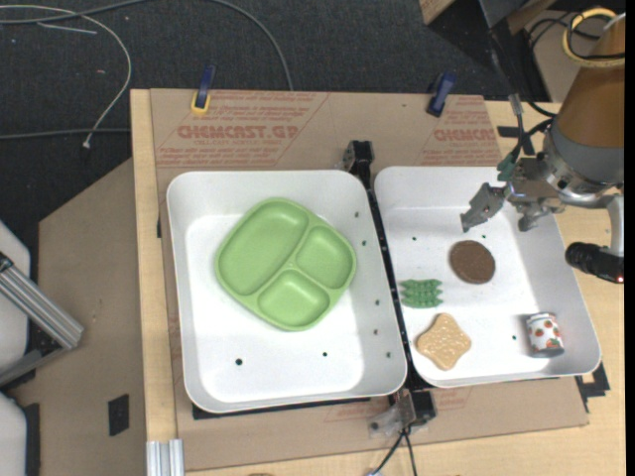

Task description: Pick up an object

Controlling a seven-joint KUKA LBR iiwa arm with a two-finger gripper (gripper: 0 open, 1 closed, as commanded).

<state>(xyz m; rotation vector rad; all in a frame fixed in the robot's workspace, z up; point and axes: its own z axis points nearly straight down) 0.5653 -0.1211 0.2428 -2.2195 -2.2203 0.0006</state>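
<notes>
The right bin (417,191) holds a brown round disc (472,262), a green pea pod (420,292), a tan cracker-shaped piece (443,342) and a small white can with red spots (542,333). My gripper (502,209) hangs over the upper right part of this bin, just above and to the right of the brown disc. Its two fingers are spread apart with nothing between them. The left bin (198,365) holds a green divided plate (286,263).
A black clip (358,155) sits at the top of the seam between the bins, and blue clamps (204,87) (442,93) hold the cardboard base at the back. The orange-banded arm (593,107) fills the right side above the right bin.
</notes>
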